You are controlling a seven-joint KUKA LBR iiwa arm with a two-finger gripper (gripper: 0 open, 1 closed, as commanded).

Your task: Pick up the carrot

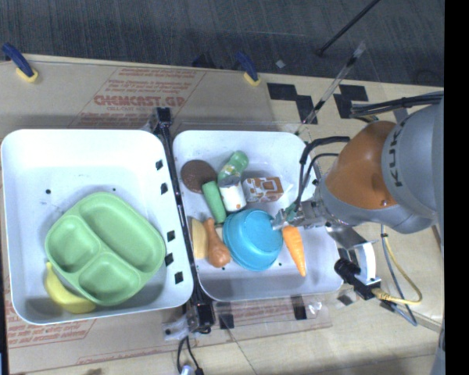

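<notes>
The orange carrot (295,249) lies in the right bin (259,289), close to its right wall, with its thick end pointing up-left and its tip toward the front. A blue bowl (252,240) sits just to its left. My gripper (286,223) is at the carrot's thick end, right by the bowl's rim. The grey arm with its orange band (361,174) reaches in over the bin's right wall. From this angle the view does not show whether the carrot is gripped.
The right bin also holds a green bottle (234,166), a green cylinder (213,200), a brown disc (195,175), a small printed box (263,187) and an orange-brown drumstick (216,249). In the left bin (78,158) sit a green divided plate (105,247) and a yellow object (62,294).
</notes>
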